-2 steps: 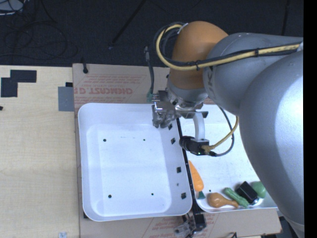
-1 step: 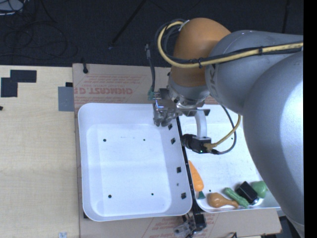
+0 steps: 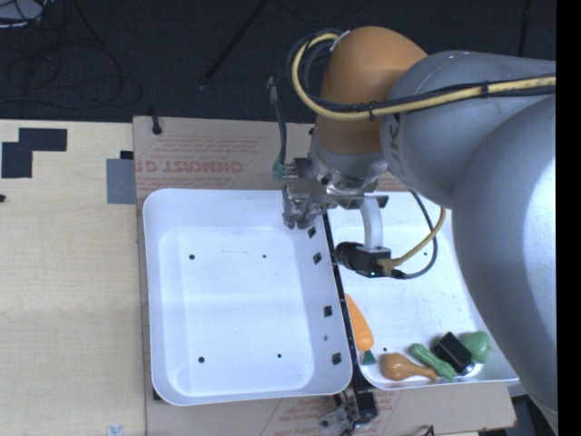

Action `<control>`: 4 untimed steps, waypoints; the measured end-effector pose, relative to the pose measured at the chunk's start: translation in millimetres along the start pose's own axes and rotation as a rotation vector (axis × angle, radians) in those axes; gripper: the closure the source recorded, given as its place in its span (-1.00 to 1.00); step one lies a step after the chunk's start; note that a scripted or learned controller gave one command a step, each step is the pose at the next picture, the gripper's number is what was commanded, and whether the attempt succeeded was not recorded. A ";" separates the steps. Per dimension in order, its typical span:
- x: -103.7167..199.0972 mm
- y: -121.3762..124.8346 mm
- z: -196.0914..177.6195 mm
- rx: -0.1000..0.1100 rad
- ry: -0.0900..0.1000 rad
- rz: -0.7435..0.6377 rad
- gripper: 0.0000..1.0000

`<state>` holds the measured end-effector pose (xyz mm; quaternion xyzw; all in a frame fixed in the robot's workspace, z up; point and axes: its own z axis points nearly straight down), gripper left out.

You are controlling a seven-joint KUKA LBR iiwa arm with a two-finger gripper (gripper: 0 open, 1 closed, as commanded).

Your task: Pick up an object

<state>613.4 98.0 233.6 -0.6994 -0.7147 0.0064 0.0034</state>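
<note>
Nearest to where I stand, at the front edge of the bench, the right bin (image 3: pixel 427 312) holds a small cluster of toys in its front corner: an orange carrot (image 3: pixel 359 325) lying along the divider between the bins, a tan pear-shaped piece (image 3: pixel 405 366) just in front of it, a green bean-like piece (image 3: pixel 432 360) beside that, a black block (image 3: pixel 451 351) resting against it, and a rounded green piece (image 3: pixel 475 343) at the far right of the group. They sit close together, some touching, all well below the arm. The left bin (image 3: pixel 236 293) lies alongside, its white floor marked by a few small dark dots, and pale wooden bench (image 3: pixel 64 289) stretches off to its left. Further back, the gripper (image 3: pixel 300 209) hangs over the far end of the divider, at the back rim of the left bin, well apart from the toys; its tip is a dark grey tangle from here and I cannot tell how it stands, though nothing shows in its grasp. Above it rises the orange band (image 3: pixel 359 75) of the wrist, looped by a yellow cable (image 3: pixel 381 107), with the big grey arm (image 3: pixel 490 171) filling the right side. Behind the bins a cardboard sheet (image 3: pixel 209 153) with red print lies flat.
</note>
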 end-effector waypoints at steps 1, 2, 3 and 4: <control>-0.2 0.0 -9.1 0.002 -0.001 -0.005 1.00; 26.9 30.9 153.8 -0.010 0.003 0.017 1.00; 64.0 34.3 24.5 -0.023 0.008 0.017 1.00; 61.9 31.6 23.5 -0.009 0.002 0.015 1.00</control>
